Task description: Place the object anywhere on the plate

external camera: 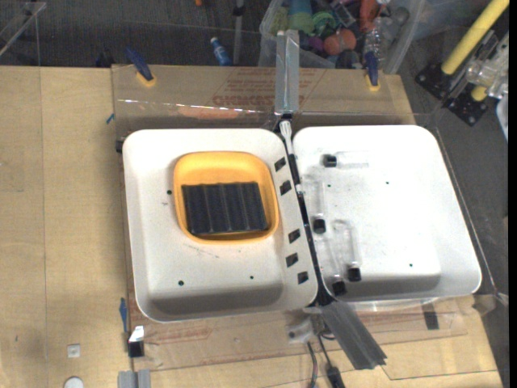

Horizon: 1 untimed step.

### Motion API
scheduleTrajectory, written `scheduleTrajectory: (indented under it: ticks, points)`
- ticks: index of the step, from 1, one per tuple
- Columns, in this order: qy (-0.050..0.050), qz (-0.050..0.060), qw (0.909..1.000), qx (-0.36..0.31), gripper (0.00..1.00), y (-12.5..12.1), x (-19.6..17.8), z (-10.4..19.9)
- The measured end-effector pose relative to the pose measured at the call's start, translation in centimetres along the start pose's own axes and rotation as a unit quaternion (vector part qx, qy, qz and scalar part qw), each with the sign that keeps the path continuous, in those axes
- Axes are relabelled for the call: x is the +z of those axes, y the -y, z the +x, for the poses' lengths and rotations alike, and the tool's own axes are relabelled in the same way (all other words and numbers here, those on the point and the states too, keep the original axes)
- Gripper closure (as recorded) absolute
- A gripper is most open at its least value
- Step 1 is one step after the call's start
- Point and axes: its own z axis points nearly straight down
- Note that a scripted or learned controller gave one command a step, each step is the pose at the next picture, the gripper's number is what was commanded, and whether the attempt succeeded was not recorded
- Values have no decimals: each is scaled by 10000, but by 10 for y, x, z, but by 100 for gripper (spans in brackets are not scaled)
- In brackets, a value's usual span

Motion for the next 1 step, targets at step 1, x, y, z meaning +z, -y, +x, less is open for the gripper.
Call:
scheduleTrajectory:
  ticks: [1]
  points:
    - [11, -7, 9785, -2063, 100, 2, 0, -2]
